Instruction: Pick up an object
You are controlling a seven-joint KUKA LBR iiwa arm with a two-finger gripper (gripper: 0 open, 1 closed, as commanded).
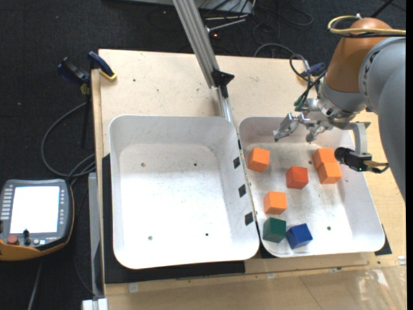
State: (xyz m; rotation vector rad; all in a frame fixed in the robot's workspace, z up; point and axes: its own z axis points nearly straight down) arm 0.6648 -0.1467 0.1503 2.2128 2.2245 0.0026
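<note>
The right bin [361, 231] holds several blocks: an orange one [259, 159] near its back left, a red one [297, 177] in the middle, an orange pair [327, 165] at the right, another orange one [275, 202], a green one [274, 229] and a blue one [299, 235] at the front. My gripper [298, 129] hangs over the bin's back edge, open, fingers spread with nothing between them. It is above and behind the blocks, touching none.
The left bin [129, 134] sits beside the right one. A slanted metal rail [197, 34] runs down to the gap between the bins. A clamp [87, 70] sits at the bench's back left corner, and a teach pendant [33, 218] lies off the bench to the left.
</note>
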